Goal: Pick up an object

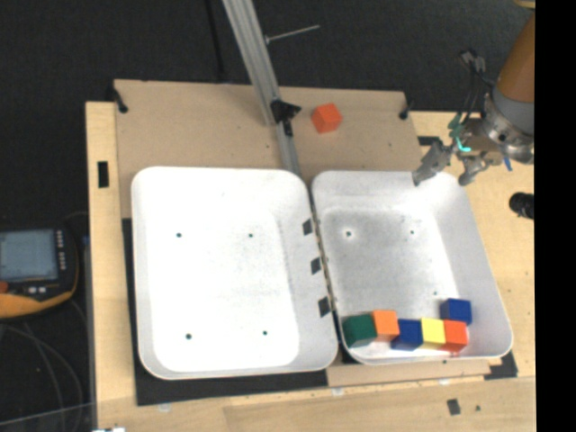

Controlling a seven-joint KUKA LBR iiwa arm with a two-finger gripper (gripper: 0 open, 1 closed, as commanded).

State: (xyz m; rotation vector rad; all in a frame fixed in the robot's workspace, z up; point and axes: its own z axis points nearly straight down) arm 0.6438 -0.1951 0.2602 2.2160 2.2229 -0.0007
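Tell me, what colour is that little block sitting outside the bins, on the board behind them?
Orange. The lone block shows clearly in the camera view, on the brown board.

Two white bins [225,187]; seven cubes [409,331], one [326,118] outside.

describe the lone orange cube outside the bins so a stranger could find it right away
Start at the two shallow white bins side by side, then look past their far edge to the bare brown board. There, right of the slanted grey metal rail, sits a small orange cube. It lies alone outside the bins, while the other coloured blocks cluster in the right bin's near corner.
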